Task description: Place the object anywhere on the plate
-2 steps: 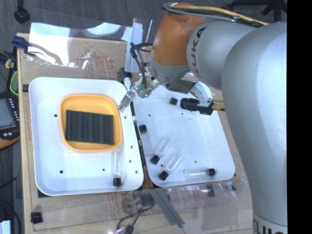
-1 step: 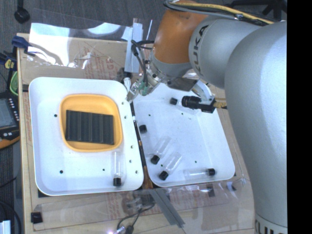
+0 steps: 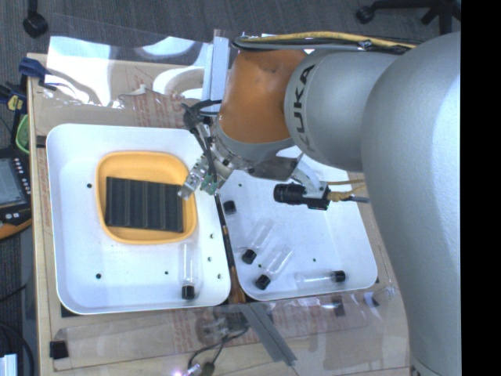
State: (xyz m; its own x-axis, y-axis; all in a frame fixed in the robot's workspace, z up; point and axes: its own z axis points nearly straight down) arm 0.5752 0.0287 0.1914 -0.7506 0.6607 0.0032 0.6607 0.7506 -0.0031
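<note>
A yellow plate (image 3: pixel 141 161) sits in the left bin (image 3: pixel 70 210) with a black ridged slab (image 3: pixel 145 205) lying on it. My gripper (image 3: pixel 199 182) hangs over the plate's right rim, by the divide between the two bins. A clear tube with a black cap (image 3: pixel 188 274) lies in the left bin, below the plate near the front edge. Several more clear tubes with black caps (image 3: pixel 270 266) lie in the right bin (image 3: pixel 348 233). The grey and orange arm (image 3: pixel 266 92) hides the rear part of the right bin.
A black cable connector (image 3: pixel 299 195) juts from the wrist over the right bin. A tablet-like device (image 3: pixel 11 182) and cables sit off the bench at the left. A metal bracket (image 3: pixel 258 331) lies on the bench in front of the bins.
</note>
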